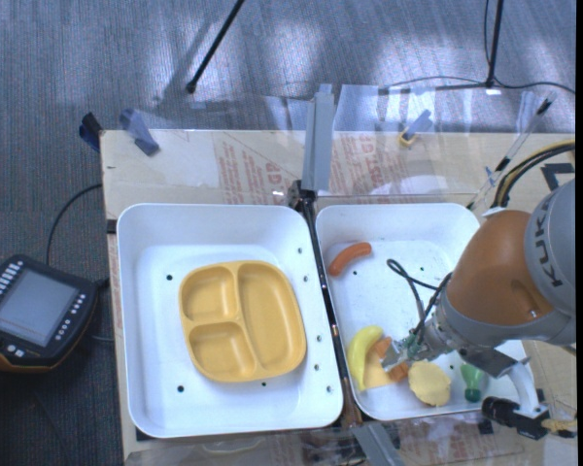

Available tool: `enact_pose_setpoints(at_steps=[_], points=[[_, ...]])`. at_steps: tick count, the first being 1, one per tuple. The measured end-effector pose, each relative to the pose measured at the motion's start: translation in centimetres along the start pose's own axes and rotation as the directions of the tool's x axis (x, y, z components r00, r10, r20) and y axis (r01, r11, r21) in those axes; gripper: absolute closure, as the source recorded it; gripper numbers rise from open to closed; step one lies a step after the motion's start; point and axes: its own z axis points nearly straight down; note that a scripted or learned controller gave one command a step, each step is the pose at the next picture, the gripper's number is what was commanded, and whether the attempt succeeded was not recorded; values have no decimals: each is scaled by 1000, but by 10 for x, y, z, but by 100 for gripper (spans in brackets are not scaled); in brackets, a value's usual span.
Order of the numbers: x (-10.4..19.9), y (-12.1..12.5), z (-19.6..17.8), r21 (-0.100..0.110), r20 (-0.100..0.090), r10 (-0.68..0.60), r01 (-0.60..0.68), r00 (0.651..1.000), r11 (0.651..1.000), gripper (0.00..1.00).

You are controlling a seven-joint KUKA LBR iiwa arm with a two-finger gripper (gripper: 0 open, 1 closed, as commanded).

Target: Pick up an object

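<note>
Here the gripper (400, 350), aperture indeterminable, sits at the banana's (363, 355) three o'clock; the banana looks light, smooth, rigid: grasp across its mid-body.

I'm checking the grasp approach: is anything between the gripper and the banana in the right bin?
Nothing visible stands between them. The gripper is low in the right white bin, right beside the yellow toy banana, with small orange pieces at its tip. A pale yellow rounded piece lies just below.

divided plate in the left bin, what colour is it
Yellow all over; the divided plate shows plainly in the camera view.
</note>
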Motion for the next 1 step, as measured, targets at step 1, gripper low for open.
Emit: enact_pose_setpoints(at_steps=[1], points=[[62,74,-98,-18,4,72,-72,997,997,100]])
